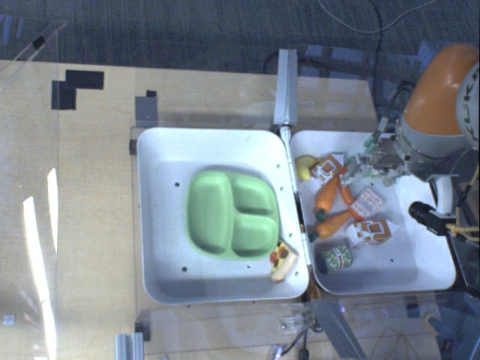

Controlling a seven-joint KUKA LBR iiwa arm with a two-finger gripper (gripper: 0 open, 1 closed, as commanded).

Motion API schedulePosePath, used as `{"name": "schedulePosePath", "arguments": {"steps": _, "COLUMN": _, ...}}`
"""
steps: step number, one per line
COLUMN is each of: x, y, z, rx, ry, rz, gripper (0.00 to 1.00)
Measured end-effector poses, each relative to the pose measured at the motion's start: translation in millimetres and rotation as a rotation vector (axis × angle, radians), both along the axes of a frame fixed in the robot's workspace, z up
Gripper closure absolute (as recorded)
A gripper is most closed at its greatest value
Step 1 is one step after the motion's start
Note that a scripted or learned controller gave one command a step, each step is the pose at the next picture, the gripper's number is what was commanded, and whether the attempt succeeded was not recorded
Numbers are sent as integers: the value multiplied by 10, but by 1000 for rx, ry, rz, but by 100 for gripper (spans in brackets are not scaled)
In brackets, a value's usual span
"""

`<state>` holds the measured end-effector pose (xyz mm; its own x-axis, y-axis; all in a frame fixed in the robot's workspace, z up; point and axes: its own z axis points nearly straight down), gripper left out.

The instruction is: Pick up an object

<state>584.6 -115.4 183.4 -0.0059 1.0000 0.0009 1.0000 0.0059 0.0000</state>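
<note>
Overhead view of two white bins: green divided tray (231, 214) in left bin (154, 223); jaws, state unclear, hovering over toy carrots (330, 193) in right bin (420, 265).

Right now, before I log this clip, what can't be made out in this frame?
- Gripper: too small and blurred against the toys to tell open from shut.
- Arm: cut off by the right edge.
- Cartons: print too small to read.
- Toy at the left bin's corner: too small to identify.
</note>
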Motion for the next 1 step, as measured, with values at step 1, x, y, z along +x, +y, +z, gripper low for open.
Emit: {"name": "schedulePosePath", "arguments": {"steps": 1, "x": -613, "y": 165, "z": -915, "rx": 0, "ry": -3, "rz": 130, "gripper": 0}}
